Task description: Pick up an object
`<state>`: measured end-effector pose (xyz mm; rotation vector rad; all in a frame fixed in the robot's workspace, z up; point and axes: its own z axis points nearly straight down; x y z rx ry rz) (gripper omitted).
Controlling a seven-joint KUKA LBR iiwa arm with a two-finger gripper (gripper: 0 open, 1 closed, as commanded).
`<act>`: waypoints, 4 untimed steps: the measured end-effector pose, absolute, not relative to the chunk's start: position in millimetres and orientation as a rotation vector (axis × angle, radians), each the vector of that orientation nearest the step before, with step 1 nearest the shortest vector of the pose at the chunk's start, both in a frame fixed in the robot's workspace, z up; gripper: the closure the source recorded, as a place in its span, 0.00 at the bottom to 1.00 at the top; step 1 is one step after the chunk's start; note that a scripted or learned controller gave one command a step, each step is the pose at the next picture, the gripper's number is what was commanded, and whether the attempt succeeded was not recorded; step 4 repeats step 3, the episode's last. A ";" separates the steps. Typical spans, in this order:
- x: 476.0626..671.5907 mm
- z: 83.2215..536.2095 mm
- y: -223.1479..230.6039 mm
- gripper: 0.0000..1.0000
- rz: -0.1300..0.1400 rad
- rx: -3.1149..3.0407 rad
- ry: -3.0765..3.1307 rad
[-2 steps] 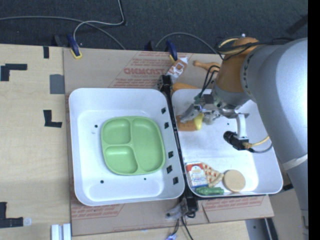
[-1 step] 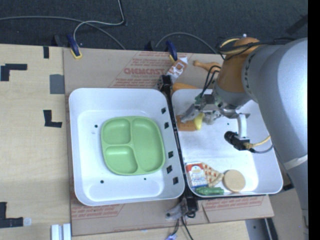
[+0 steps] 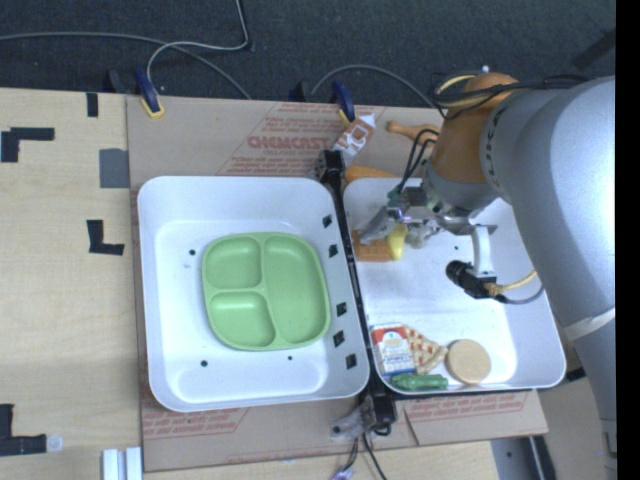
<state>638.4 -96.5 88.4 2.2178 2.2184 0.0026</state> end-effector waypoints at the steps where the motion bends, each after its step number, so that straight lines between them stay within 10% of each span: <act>1: 638.5 88.5 -96.6 0.00 0.003 2.218 2.218; 2: 640.6 101.5 -96.5 1.00 0.008 2.213 2.215; 3: 571.3 184.4 -23.9 1.00 0.001 2.219 2.225; 4: 571.3 184.4 -23.9 1.00 0.001 2.219 2.225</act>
